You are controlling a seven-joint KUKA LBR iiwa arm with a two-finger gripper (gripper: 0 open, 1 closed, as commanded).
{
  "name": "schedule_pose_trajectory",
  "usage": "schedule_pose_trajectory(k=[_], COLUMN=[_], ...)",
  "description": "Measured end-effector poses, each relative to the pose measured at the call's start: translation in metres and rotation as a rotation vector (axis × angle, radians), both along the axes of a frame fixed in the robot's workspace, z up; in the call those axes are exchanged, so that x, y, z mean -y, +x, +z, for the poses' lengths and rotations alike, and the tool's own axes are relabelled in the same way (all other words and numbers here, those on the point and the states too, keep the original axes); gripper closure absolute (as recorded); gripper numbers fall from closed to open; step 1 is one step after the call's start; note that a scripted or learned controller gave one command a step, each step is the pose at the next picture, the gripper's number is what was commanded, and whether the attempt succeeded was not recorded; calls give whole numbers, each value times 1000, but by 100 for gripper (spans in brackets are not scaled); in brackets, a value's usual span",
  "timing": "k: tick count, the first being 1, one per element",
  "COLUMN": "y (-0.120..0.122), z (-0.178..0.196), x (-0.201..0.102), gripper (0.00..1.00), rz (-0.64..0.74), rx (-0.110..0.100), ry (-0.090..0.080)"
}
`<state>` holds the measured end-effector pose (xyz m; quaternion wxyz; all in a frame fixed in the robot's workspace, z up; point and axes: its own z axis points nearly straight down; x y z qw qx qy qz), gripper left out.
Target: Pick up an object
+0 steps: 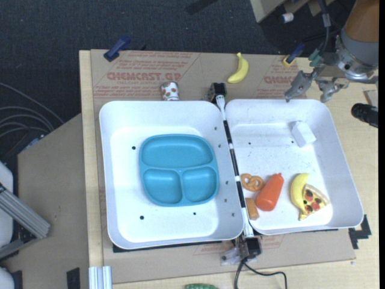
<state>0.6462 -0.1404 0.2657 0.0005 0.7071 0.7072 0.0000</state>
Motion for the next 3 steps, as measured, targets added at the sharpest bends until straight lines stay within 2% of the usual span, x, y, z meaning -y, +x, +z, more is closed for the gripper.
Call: schedule_pose_trajectory(k=[1, 2, 3], y=[-27, 21, 20], z=[-142, -115, -182], x=[-23, 26, 8], gripper=[0, 0, 0], rz=[-1, -1, 0], rx=[-4, 1, -4], ry=[2, 0, 2])
